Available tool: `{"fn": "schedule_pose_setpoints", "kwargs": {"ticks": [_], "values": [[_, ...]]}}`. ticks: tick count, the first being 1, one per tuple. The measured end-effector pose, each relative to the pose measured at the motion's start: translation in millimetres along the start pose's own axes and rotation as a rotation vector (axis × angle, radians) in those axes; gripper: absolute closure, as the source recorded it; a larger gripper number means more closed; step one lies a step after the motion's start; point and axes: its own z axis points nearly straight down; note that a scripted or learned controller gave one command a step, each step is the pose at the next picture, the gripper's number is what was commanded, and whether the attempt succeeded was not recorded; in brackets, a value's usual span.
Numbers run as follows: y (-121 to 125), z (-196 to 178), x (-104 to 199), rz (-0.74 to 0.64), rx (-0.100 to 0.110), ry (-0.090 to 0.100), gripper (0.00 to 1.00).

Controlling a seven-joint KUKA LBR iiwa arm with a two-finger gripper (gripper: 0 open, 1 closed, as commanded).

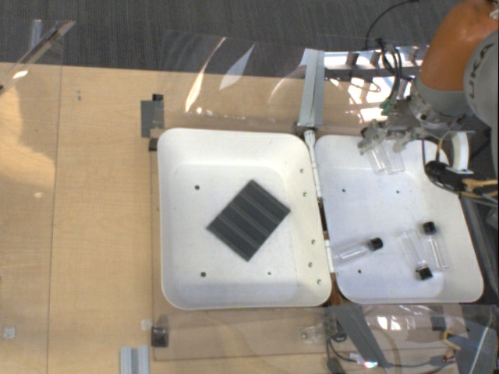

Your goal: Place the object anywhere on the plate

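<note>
Nearest the camera, three clear vials (pixel 357 249) with black caps lie along the front of the right bin (pixel 343 170). Dark ribbed plate (pixel 249 219) sits mid left bin (pixel 179 162). The end effector (pixel 386 156) hangs over the right bin's back edge, can't tell its state.

You cannot see most of the arm (pixel 468 45); the picture's right and top edges cut it off. Its gripper (pixel 386 142) has clear fingers that blur into the white right bin (pixel 390 283), so their gap is unreadable. Clear vials (pixel 357 248) there nearly vanish except their black caps. Cables (pixel 351 357) run off the bottom edge.
</note>
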Motion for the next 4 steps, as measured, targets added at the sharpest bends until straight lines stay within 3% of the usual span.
{"fn": "schedule_pose_setpoints", "kwargs": {"ticks": [1,2,3,4], "values": [[2.7,-18.4,53.0,-0.165,0.0,0.002,1.0],[7.2,-1.1,146.3,-0.273,0.002,0.003,1.0],[12.4,-17.8,240.9,-0.558,-0.001,0.003,1.0],[15.7,-86.4,283.6,-0.897,-0.006,0.002,1.0]]}}
